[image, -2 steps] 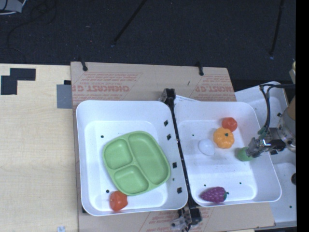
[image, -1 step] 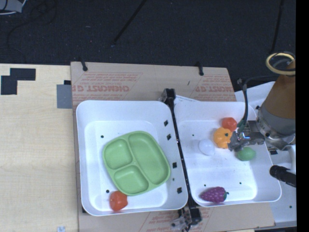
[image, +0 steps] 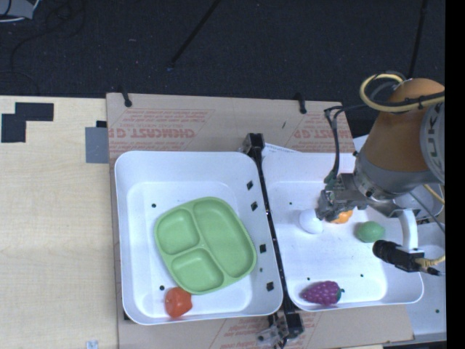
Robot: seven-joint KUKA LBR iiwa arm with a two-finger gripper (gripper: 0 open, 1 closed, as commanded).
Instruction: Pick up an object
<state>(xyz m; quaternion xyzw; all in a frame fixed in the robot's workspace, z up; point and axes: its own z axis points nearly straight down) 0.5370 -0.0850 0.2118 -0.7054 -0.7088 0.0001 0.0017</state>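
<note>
Gripper point(image: 333, 211) is low in the right white bin point(image: 378, 291), right of frame centre, over a small orange plastic piece point(image: 341, 216). Grip state: can't tell. Piece looks light, rigid, slick; pinch its narrow middle. White ball point(image: 311, 222) just beside.

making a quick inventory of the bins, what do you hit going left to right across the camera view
red toy → green divided plate → divider between the two bins → white ball → purple grapes → gripper over a small orange thing → green ball.
</note>
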